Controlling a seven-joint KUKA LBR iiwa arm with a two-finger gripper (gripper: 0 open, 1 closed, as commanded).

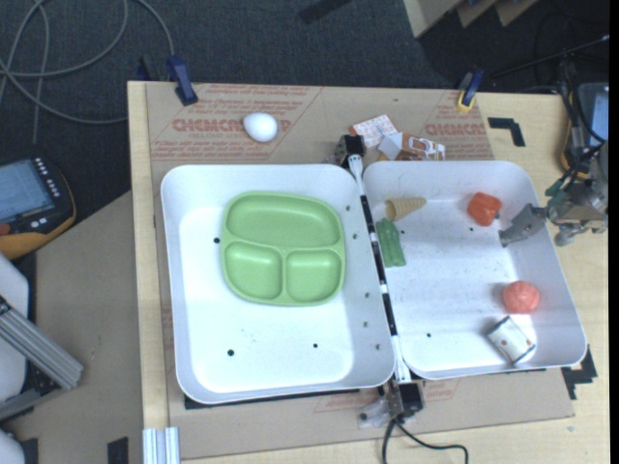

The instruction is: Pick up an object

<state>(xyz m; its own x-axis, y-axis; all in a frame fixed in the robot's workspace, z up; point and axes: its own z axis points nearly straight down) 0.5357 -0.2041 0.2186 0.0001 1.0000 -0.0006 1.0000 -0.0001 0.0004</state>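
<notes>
The right bin [455,288] holds several small objects. An orange-red block [485,208] lies near its far right. A pinkish-red ball [521,297] and a white cup-like piece [511,338] sit by its near right corner. A tan cone [406,207] and a green bar [391,243] lie along its left wall. My gripper [542,232] hangs over the bin's right rim, just right of the orange-red block and above the ball. It is open, with nothing between its fingers.
The left bin [193,288] holds a green divided plate [284,247]. Behind the bins, a white egg-shaped object [259,126] and some small packets [387,139] lie on the cardboard. Blue clamps [180,78] grip the board's far edge.
</notes>
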